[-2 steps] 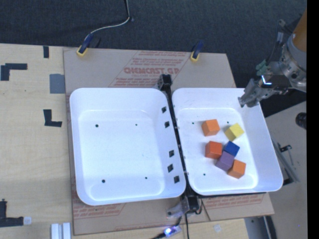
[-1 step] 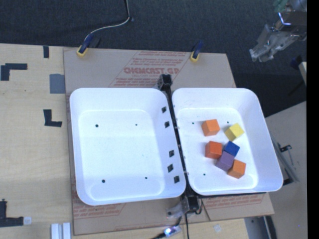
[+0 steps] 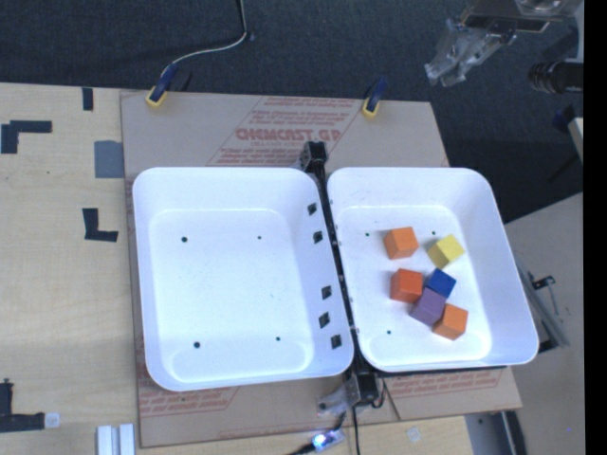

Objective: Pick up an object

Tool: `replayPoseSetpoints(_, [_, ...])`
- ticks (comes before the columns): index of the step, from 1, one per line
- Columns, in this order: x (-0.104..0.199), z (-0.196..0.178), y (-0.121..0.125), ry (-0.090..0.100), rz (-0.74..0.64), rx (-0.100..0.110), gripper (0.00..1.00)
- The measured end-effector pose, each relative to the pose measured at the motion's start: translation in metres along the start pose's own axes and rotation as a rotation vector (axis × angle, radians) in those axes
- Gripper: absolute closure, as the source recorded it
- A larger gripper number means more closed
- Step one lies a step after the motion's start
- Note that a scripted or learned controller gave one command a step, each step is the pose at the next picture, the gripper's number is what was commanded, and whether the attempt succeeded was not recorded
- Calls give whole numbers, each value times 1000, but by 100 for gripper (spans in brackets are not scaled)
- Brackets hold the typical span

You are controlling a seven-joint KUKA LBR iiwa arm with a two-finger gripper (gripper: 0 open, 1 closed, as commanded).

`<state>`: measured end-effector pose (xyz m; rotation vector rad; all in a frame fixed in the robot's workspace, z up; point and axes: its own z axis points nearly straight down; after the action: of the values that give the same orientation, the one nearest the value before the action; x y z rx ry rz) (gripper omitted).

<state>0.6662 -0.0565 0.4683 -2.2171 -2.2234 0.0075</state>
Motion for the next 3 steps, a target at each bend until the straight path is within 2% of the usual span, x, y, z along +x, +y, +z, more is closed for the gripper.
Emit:
replayPoseSetpoints(1, [16, -69, -7, 0, 1, -8, 100])
replayPoseSetpoints(3, [63, -65, -48, 1, 1, 0, 100])
